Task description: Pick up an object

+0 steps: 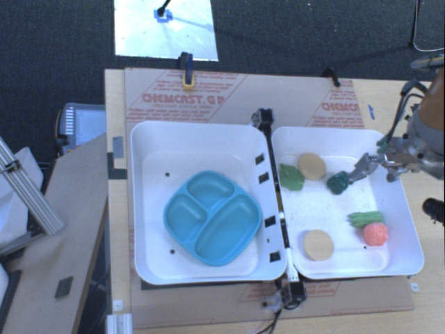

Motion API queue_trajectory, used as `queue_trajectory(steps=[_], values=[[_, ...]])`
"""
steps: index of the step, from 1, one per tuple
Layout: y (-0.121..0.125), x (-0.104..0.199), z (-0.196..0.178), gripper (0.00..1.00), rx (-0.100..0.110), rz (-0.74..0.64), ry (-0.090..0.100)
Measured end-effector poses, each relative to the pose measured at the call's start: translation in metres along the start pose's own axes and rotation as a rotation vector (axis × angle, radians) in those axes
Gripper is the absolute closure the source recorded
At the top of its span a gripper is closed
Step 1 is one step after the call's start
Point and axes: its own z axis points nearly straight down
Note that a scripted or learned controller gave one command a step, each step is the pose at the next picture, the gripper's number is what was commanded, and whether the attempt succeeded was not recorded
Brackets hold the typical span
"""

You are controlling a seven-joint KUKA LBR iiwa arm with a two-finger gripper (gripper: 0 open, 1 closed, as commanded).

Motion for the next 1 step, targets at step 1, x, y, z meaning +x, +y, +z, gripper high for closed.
queue_trajectory(steps=[1], values=[[0.0024, 0.0004, -0.0065, 0.00, -0.012, -0.003, -0.002]])
